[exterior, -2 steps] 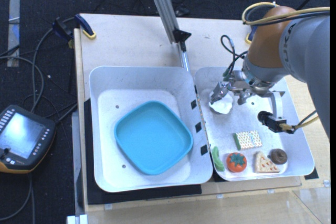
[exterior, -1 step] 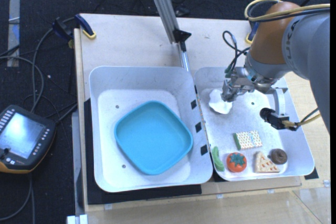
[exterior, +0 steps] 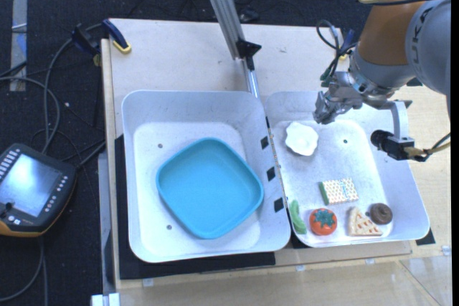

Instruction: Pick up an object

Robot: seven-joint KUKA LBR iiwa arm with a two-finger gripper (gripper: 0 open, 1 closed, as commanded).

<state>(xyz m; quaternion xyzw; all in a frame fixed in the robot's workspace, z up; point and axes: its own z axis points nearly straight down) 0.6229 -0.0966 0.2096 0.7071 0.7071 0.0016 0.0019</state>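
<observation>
Hovering over the far end of the right bin (exterior: 401, 175), the end effector (exterior: 326, 113) hangs just above the floor; whether it is parted or closed I cannot tell. A white lump (exterior: 302, 138) lies just beside it, toward seven o'clock, roundish with no clear long axis. It looks the likeliest pick. Further toward six o'clock sit a checkered block (exterior: 338, 190), a tomato (exterior: 323, 221), a sandwich wedge (exterior: 363, 223) and a brown donut (exterior: 380, 212). A blue plate (exterior: 209, 187) fills the left bin (exterior: 143, 111) on the tabletop (exterior: 172, 54).

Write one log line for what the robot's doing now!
gripper: above right bin, near white piece | holding: nothing seen | blue plate: left bin
</observation>
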